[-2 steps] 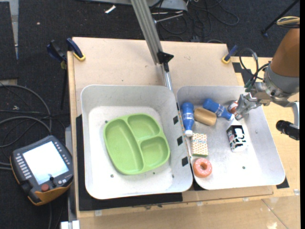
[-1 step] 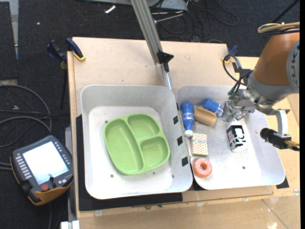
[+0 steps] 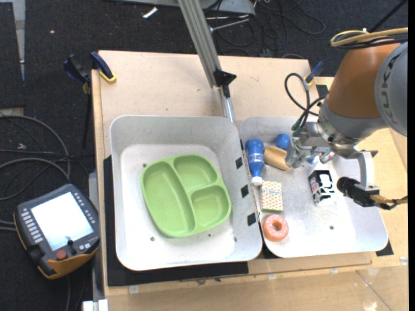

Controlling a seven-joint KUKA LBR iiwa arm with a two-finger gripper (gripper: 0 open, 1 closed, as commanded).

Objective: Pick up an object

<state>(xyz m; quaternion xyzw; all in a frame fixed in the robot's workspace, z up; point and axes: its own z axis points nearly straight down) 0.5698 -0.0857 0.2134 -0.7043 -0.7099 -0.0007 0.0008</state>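
Green divided plate [image 3: 187, 194] is seen in the left bin [image 3: 123, 135]; in the right bin [image 3: 363, 238], the tan object [image 3: 277, 158] lies touching the gripper [image 3: 299, 155], whose finger state cannot be told.

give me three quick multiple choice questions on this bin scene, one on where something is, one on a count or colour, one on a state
1. Where does the green divided plate lie?
A. in the left bin
B. in the right bin
C. on the bare bench

2. How many compartments does the plate have?
A. two
B. three
C. five

3. How does the blue bottle rest?
A. upright on its base
B. on its side near the right bin's left wall
C. on top of the pink donut

Answers: 1 A, the plate sits inside the left bin. 2 B, ridges split it into three wells. 3 B, it lies lengthwise, white cap toward the near edge.
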